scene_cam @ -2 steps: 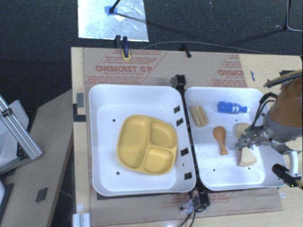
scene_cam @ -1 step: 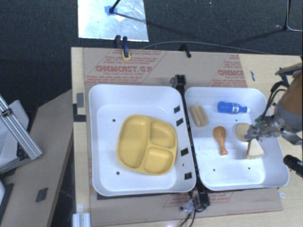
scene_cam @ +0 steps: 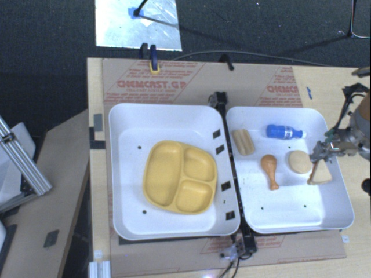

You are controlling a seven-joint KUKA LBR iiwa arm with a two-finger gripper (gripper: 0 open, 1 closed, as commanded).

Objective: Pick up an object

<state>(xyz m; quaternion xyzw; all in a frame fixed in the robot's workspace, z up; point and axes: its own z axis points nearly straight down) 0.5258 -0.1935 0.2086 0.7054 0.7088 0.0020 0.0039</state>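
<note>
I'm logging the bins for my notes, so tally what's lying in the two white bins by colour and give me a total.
Yellow: 1, the divided plate
Blue: 1, the bottle
Brown: 1, the drumstick
Tan or cream: 3, the hot dog bun, the round roll, the wedge
Total: 6

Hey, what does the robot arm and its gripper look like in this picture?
At the right edge, the arm shows a grey metal wrist section beneath a hint of orange. Its gripper is small, dark grey metal. A thin black frame, perhaps cabling, stands just above the wrist.
</note>
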